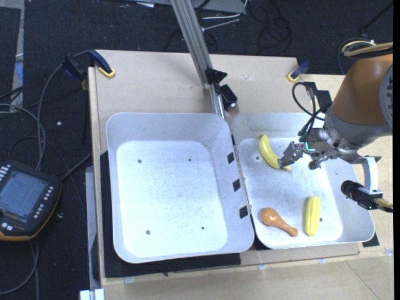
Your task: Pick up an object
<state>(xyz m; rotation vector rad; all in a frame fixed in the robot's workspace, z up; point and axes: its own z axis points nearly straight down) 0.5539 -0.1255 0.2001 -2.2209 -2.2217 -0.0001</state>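
Nearest the camera, along the front wall of the right-hand shallow white plastic bin [350, 235], lie two small toys. One is an orange pear-shaped plastic toy with a thin neck [278, 220], and just to its right, a little apart, stands a short yellow plastic corn-like piece [312, 215].

Further back in that bin, close to its left wall, lies a small yellow curved plastic banana [269, 151]. It is the thing to pick, I think, because the two-finger gripper [302, 153] sits right next to its lower end. One dark finger tip [287, 159] looks like it touches that end, or is very near it. The fingers are spread apart a little, and nothing is between them.

All three toys look light, hard and smooth, so they could slip or roll away when pushed. The banana is thin, so the best place to hold it is across its middle, with one finger on each long side.

Left of that bin sits a second big white plastic bin [119, 167], with only specks on its floor.
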